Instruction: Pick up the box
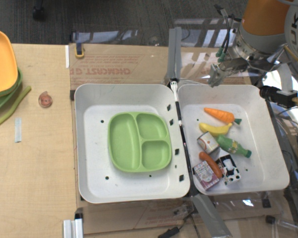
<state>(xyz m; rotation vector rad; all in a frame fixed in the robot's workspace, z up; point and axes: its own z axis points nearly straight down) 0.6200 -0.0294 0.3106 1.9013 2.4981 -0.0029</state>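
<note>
From the fixed overhead camera, the right bin (268, 148) serves as the landmark. The box (205, 175) lies flat near that bin's front-left corner, a small carton with a pink and white printed face. Its long axis runs diagonally, from the bin's left wall toward the front rim, so one short end points at the divider and the other at the front edge. A red sausage-shaped toy (210, 164) lies across the box's upper side, touching it. Just beside the box, toward the bin's middle, sits a black and white block (228, 168). Further back in the bin lie a small can (206, 142), a green bottle (233, 146), a yellow banana (215, 129) and an orange carrot (220, 115).

The gripper (217, 76) hangs over the bin's back rim near its left corner, well apart from the box; nothing is seen between its fingers, and whether they are spread or closed cannot be told.

The left bin (89, 148), beside the landmark, holds a green divided plate (139, 142).
</note>
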